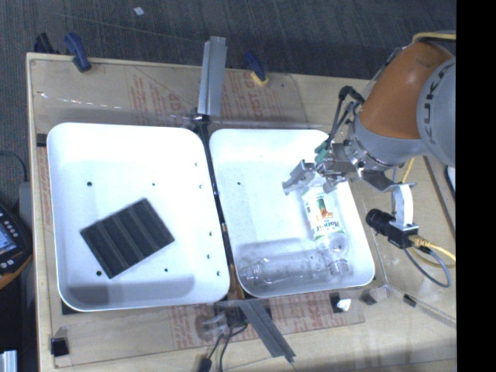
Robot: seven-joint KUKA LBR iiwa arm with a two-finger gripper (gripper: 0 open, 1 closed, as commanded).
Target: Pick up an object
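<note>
Tool (316, 173) low over right bin (256, 149), just above labelled bottle's (323, 217) top end, likely lining up a grab. Fingers spread, gripping nothing. Clear bottle (288, 268) along near wall; dark ribbed pad (127, 236) in left bin (116, 142), on table (108, 91).
</note>
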